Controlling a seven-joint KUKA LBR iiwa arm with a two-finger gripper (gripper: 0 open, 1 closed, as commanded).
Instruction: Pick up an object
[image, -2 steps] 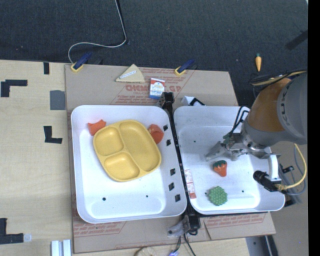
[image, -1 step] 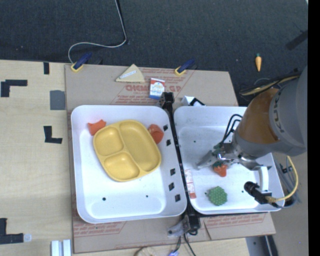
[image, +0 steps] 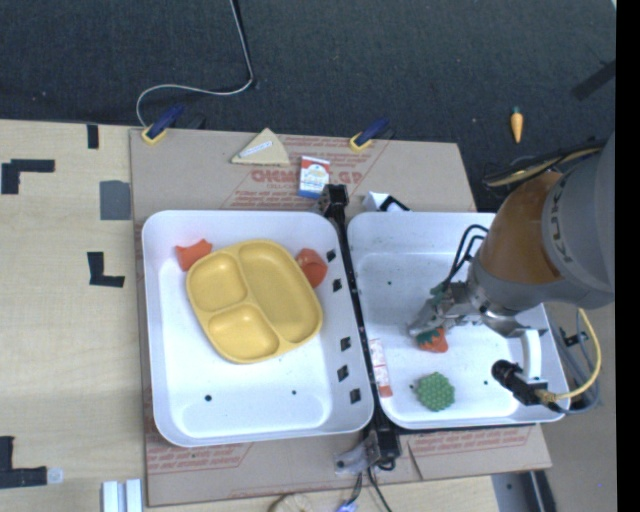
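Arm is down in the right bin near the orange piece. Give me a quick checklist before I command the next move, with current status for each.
1. Gripper is over the right bin: ok.
2. Gripper lined up with the small orange object: ok, it sits right at the object.
3. Object seated between the fingers: cannot tell, the wrist hides the contact.
4. Green ball apart from the gripper's path: ok, it lies nearer the bin's front.
5. Yellow divided plate out of the way: ok, it is in the left bin.
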